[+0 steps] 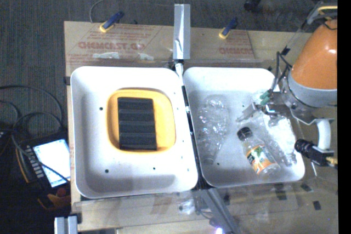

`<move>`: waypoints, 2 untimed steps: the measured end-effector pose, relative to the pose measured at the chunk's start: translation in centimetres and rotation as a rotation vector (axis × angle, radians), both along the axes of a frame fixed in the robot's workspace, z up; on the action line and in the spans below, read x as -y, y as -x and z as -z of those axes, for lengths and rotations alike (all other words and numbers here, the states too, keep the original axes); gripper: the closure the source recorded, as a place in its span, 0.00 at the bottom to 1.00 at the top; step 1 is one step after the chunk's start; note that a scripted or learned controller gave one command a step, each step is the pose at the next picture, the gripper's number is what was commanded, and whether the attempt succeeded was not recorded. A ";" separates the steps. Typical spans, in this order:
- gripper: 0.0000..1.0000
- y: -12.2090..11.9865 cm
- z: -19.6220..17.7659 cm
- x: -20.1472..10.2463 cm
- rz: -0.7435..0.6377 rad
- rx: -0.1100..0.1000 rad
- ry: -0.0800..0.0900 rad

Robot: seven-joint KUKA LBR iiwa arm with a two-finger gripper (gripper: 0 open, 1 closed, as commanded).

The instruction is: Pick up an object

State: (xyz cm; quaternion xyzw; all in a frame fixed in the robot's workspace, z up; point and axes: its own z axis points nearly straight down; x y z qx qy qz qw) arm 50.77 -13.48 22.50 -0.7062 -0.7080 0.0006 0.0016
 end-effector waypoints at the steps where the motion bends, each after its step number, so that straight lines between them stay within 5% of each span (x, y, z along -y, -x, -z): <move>1: 0.00 -1.7 12.6 5.3 -0.151 0.015 0.004; 2: 0.00 -4.6 13.3 7.2 -0.052 0.012 -0.003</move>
